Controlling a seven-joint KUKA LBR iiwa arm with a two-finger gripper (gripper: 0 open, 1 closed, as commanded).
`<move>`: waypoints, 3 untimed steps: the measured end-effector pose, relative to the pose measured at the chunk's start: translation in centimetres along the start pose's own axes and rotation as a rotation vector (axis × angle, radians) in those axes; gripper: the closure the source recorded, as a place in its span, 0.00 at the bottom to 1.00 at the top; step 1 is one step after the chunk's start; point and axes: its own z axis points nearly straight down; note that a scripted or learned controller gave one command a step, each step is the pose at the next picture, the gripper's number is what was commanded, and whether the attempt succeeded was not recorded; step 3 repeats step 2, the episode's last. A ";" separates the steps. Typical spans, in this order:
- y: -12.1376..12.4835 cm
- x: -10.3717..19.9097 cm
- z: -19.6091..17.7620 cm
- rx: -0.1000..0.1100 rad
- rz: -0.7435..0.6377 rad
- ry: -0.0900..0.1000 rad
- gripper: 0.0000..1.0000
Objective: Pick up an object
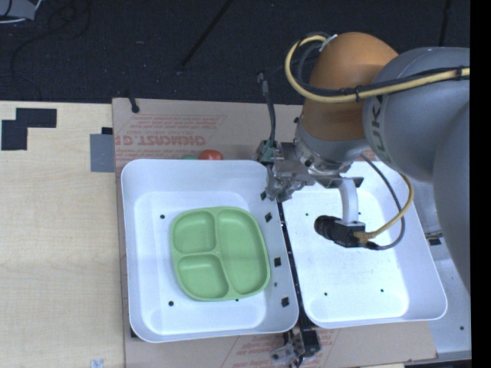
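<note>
Arm poised above seam between 2 bins; gripper (282, 181) finger state: cannot tell. Green divided plate (220, 252) lies flat in left bin (146, 198). Approach step; next likely shift left, descend on rim.

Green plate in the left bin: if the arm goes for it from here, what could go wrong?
1. The divided green plate lies flat and wide in the left bin; a two-finger grasp may slip off its low rim.
2. The gripper sits at the seam between bins; descending here could strike the bin walls.
3. The yellow cable loops low over the right bin and might snag.
</note>
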 end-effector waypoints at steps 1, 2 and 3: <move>-0.3 4.3 2.3 0.002 0.001 -0.001 1.00; -0.3 4.2 2.2 0.001 0.002 -0.001 0.00; -0.3 4.2 2.2 0.001 0.002 -0.001 0.00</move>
